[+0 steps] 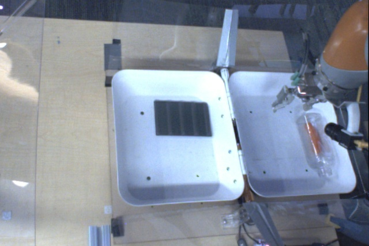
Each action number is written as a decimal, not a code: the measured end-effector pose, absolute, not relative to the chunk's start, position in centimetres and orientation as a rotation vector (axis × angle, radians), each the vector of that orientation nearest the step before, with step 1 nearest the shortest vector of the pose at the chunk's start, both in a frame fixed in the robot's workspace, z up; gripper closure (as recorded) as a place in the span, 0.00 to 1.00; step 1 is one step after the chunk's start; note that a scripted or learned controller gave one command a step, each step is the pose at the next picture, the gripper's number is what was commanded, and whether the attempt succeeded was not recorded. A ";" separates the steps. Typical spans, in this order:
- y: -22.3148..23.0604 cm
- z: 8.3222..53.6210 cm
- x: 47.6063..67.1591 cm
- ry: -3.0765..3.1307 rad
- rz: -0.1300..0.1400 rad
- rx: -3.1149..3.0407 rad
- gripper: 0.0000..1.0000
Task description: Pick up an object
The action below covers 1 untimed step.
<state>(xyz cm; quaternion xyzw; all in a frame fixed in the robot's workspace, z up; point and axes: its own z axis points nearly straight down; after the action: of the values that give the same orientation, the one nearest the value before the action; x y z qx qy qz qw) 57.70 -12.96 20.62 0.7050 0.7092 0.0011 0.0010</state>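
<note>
The grey arm with its orange band (348,31) reached in from the right and hung over the far right part of the right bin (259,176), its wrist tilted toward the bin's middle. The pincer (286,97) stood above the bin floor near the back wall, well short of the rim that divides the two bins. Bare white floor lay open to the left of the pincer and toward the near edge. Whether the pincer was spread or pressed together could not be told, and nothing showed between its tips. A clear plastic bottle with an orange core (316,142) lay on its side just nearer than the pincer and to its right. Well to the left of the pincer, a dark ribbed pad (182,118) lay flat in the left bin (130,141) on the bench (63,141).
</note>
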 end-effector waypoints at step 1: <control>-18.3 20.6 56.6 2.387 0.004 2.036 0.00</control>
<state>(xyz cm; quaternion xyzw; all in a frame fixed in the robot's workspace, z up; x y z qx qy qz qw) 56.61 -18.32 20.56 0.6490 0.7608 0.0013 0.0021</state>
